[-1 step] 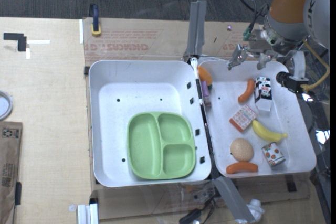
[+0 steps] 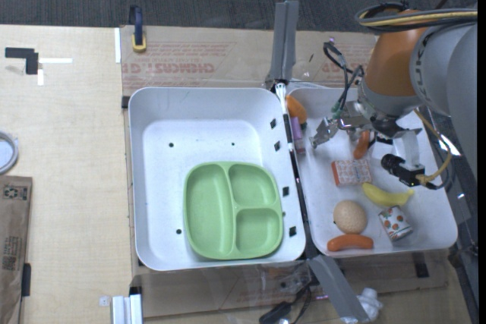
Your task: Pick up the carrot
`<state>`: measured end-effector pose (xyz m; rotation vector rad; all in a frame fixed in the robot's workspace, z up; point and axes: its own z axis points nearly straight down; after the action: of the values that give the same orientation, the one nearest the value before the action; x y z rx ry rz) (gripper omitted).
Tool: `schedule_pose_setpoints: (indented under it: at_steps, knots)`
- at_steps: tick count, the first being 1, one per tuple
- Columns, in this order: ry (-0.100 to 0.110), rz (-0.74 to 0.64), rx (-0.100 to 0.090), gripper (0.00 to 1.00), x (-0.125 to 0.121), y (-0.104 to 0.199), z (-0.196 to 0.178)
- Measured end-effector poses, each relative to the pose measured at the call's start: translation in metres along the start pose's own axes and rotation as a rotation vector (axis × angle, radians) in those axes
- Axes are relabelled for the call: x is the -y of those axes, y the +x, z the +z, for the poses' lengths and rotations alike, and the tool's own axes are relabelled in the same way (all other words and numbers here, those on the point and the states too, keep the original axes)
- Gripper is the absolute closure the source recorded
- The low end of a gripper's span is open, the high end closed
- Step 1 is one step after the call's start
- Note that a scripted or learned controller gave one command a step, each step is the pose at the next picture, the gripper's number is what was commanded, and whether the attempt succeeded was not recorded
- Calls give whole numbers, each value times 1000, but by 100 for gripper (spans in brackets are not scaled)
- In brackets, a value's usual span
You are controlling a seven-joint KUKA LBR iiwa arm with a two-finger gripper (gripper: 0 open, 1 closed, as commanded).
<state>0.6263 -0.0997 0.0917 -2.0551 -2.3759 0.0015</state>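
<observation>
Right bin [image 2: 440,235] holds carrot [image 2: 350,243] at its front edge; fingers [image 2: 357,134] well apart.

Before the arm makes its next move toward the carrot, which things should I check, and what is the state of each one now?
1. Long orange carrot lies in the right white bin, near the front wall: ok.
2. Top of carrot uncovered: ok.
3. Two-finger gripper above carrot: not ok, it is at the bin's back.
4. Carrot between fingers: not ok.
5. Finger opening: cannot tell.
6. Round beige ball sits close behind carrot; touching or apart: cannot tell.
</observation>
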Motion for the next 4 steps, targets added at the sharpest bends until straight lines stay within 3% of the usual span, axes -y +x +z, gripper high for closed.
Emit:
schedule_pose_setpoints:
  at_steps: [1, 2, 3, 4]
  knots:
    - [1, 374, 0, 0, 8, 26, -100]
    - [1, 525, 1, 0, -33, 3, -17]
    - [1, 523, 3, 100, -33, 3, -26]
    - [2, 557, 2, 100, 24, 15, -205]
